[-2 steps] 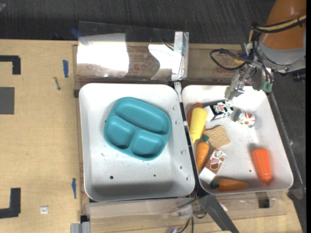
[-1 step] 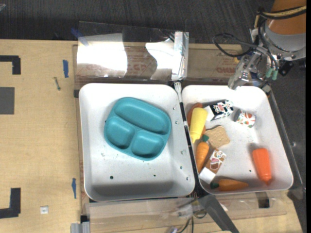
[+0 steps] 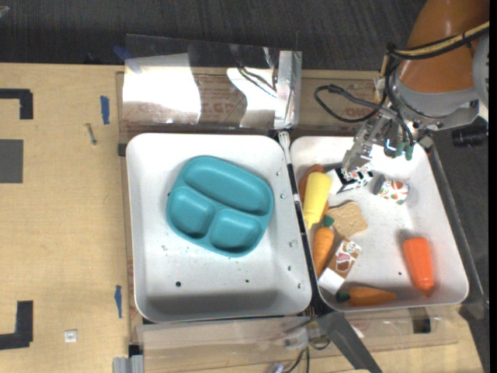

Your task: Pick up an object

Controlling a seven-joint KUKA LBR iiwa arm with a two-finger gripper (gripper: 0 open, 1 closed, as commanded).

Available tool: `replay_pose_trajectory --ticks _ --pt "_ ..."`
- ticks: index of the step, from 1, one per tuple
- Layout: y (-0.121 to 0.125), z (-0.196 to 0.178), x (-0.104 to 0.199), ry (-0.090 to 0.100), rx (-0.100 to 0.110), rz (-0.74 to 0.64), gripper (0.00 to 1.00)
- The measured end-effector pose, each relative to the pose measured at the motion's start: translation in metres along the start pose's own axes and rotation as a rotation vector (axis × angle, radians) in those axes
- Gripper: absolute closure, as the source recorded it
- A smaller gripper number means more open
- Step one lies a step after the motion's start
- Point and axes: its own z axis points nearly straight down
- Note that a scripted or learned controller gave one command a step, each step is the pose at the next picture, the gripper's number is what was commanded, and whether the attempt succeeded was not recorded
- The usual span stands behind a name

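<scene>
Camera view, right bin [image 3: 443, 200], far end: gripper [image 3: 359, 164] hangs low over the bin floor, its jaws lost in clutter; whether they are spread or pressed together cannot be told. A small black-and-white object [image 3: 353, 178] lies directly beneath them; a hold on it cannot be confirmed. Yellow corn-shaped piece [image 3: 316, 196] lies just to the jaws' left by the dividing wall, long axis running far-to-near. Cracker [image 3: 349, 218] sits just nearward. Orange carrot [image 3: 418, 263] lies well apart toward the near right corner. Left bin [image 3: 147, 270] carries a teal divided tray [image 3: 220, 203].
</scene>
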Motion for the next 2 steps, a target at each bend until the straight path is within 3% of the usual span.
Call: replay_pose_trajectory --ticks 1,2 --pt "0.0377 0.0035 -0.0236 -0.006 -0.001 0.044 1.0" --pt "0.0386 -0.0059 -0.0258 -0.012 -0.002 0.044 1.0"
